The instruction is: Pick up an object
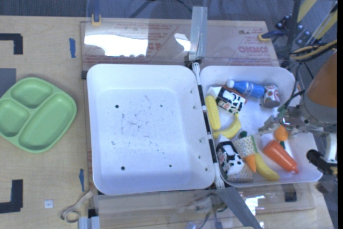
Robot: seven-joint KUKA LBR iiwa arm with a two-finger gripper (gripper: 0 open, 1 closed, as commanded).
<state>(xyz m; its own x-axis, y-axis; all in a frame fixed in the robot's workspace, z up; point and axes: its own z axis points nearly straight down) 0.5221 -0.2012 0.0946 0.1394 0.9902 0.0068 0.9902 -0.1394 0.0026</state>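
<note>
The wooden counter (43, 179) carries two shallow white bins side by side. The left bin (144, 128) is the larger in view, its floor bare apart from faint scuffs and a few dark dots. The right bin (252, 73) holds a crowd of toys. Left of the bins a green divided plate (35, 113) lies on the counter, well apart from them. Behind the bins stand clear plastic panels (139, 29).

The grey arm (324, 91) with its orange band reaches in from the right, and its claw (278, 125) hangs low over the right bin's right side; whether it is open or closed cannot be told, and nothing shows clearly between its tips.

Just below the claw lies an orange carrot (280, 155), slanting toward the bin's lower right corner. A yellow banana (231, 129) curves in the bin's middle, with a corn cob (212, 112) upright along the left wall. A blue bottle (249, 87) lies near the far wall. A black-and-white cow-patterned box (231, 100) sits between corn and bottle, and a second cow-patterned toy (229, 159) rests near the front wall. A small yellow piece (266, 169) lies beside the carrot.
</note>
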